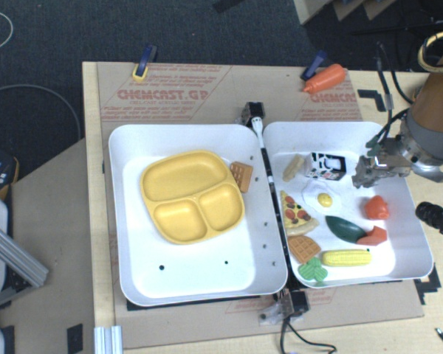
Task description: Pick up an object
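A brown bench bears two white bins side by side, touching.

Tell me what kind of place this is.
Most likely a robotics lab test bench, not a kitchen. Two white bins sit on a board held by clamps, the food, such as the corn and pizza slice, looks like toys, and a robot arm reaches in.

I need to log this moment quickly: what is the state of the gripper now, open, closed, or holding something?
Gripper: cannot be told; it is above the right bin, near its far right part, with nothing seen between its tips.
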You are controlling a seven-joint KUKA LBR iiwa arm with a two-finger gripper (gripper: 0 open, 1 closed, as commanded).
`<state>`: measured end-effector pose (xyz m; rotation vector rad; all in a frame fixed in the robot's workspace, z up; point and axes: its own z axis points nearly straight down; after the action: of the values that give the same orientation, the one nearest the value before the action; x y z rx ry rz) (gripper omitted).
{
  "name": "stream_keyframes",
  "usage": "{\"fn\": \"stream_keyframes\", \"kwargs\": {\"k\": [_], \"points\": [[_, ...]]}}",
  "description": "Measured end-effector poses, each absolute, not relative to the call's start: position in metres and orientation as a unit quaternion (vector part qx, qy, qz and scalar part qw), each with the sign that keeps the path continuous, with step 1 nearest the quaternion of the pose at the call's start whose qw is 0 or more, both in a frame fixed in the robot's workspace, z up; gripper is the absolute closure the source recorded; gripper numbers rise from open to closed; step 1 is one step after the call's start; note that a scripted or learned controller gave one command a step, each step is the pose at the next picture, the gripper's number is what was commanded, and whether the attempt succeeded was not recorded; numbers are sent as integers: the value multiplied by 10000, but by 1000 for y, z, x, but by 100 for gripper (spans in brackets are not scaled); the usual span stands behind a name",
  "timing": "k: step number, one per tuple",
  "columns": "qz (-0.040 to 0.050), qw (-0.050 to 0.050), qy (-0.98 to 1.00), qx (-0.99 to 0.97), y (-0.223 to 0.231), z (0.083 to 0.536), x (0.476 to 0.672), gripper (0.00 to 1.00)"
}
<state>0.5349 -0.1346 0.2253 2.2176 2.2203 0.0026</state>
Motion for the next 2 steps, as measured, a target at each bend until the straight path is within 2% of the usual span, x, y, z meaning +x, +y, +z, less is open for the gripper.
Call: {"fn": "stream_keyframes", "kwargs": {"k": [1,2], "points": [[1,-16,7090,7052,-79,215,544,100],[11,10,7086,7056,-52,220,556,100]]}}
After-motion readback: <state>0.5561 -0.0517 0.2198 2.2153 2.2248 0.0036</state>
